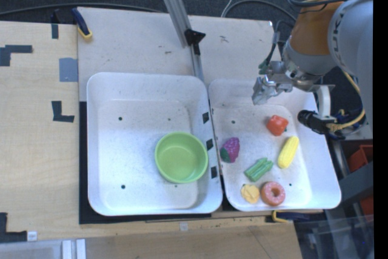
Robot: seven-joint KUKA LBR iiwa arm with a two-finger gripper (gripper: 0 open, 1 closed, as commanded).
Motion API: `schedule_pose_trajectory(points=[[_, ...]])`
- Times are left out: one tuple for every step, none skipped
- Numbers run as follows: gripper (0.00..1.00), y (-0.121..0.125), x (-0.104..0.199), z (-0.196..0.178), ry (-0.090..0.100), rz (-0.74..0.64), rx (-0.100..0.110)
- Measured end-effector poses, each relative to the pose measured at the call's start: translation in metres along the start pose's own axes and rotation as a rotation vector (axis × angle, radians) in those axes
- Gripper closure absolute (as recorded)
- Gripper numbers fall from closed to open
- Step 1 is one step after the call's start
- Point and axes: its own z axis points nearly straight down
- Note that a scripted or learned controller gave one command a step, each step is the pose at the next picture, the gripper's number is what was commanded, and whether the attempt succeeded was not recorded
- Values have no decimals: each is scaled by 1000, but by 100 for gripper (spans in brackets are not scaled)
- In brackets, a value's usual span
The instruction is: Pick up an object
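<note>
Scanning from the near edge outward: the toys lie loose in the right bin, likely scattered so that a pick can be tried on any of them.
Near rim, right bin [327,191]: a pink ring-shaped doughnut [273,193] lies touching a small yellow lumpy toy [250,193]; both look like smooth moulded plastic.
Next row: a green ribbed pod-like toy [259,168] lies tilted, with a purple knobbly grape cluster [230,149] to its left, close to the bin's left wall.
Yellow corn cob [288,151]: long and rounded, lying slantwise near the right wall, apart from the others.
Red toy [277,125]: small, rounded, glossy, possibly a pepper or tomato; it is the piece nearest the end effector and so, by my judgement, the likeliest target.
Left bin [103,130]: shallow white tray, speckled floor, holding a round lime-green bowl [180,157] near its front right corner.
End effector [265,94]: metal, hanging over the far part of the right bin, up and left of the red toy; nothing is seen between its tips, and I cannot tell whether it is open or closed.
Arm [327,15]: grey with an orange band, reaching in from the right.
Tabletop [36,130]: pale wood with dark tape marks.
</note>
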Motion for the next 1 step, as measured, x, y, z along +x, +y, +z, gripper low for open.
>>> schedule_pose_trajectory(points=[[100,4,57,-12,1,-6,0]])
